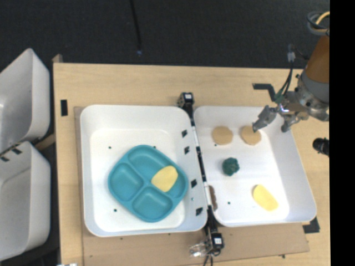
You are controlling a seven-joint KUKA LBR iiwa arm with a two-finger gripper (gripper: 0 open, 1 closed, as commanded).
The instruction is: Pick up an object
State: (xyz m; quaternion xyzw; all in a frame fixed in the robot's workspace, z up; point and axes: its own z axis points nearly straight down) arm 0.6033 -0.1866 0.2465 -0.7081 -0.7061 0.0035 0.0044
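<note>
Wooden bench seen from above at a slant, carrying two shallow white bins side by side. The left bin holds a teal divided plate with three compartments; a pale yellow piece lies on the plate, over the ridge where the compartments meet, toward the plate's right side. The right bin holds four loose things: a tan round disc near its upper left, a second tan disc just beside the first on the right, a small dark green lump near the middle, and a yellow oval piece toward the lower right, well apart from the discs.

The arm enters from the right, its orange band above the grey wrist. The gripper hangs over the upper right corner of the right bin, its two fingers spread apart, with nothing between them. The left fingertip sits just above the upper right edge of the second tan disc; whether it touches the disc is hard to judge at this angle. The other finger lies near the bin's upper right wall.

A clip sits at the far end of the seam between the bins, and another clip at the near end.
</note>
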